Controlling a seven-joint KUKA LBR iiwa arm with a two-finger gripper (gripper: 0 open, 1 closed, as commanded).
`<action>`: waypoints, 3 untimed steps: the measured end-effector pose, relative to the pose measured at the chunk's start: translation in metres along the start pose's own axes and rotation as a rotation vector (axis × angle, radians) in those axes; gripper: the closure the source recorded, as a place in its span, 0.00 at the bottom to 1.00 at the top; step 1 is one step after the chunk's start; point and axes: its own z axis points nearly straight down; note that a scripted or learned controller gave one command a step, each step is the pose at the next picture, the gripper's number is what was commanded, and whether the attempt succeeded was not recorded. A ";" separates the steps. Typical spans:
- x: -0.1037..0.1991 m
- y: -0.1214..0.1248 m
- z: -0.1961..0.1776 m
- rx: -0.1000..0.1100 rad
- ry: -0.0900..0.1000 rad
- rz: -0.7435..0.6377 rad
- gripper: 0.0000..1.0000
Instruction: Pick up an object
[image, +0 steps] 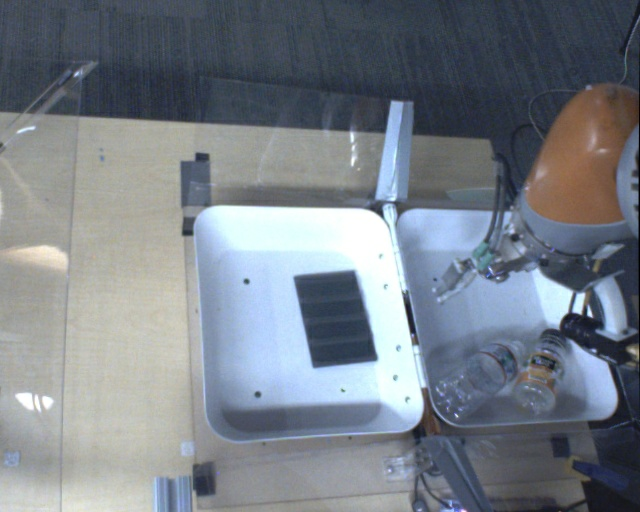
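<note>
A dark ribbed rectangular block (335, 318) lies flat in the middle of the left bin (230, 300). In the right bin (440, 240), a clear plastic bottle (478, 377) lies on its side near the front wall. Beside it on the right lies a smaller bottle with an orange label (541, 369). My gripper (448, 284) hangs over the upper left part of the right bin, pointing down and to the left. It is behind the clear bottle and apart from it. A small green part (485, 263) shows on the wrist.
The arm's orange band (585, 160) and grey wrist cover the right bin's far right side. A grey divider post (394, 150) stands behind the gap between the bins. Clear panels lie on the wooden bench at left and behind the bins.
</note>
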 end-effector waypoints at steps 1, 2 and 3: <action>-0.059 -0.058 0.087 0.005 0.001 -0.026 0.00; -0.122 -0.075 0.166 -0.005 -0.005 -0.086 0.00; -0.121 -0.071 0.154 -0.013 -0.007 -0.087 1.00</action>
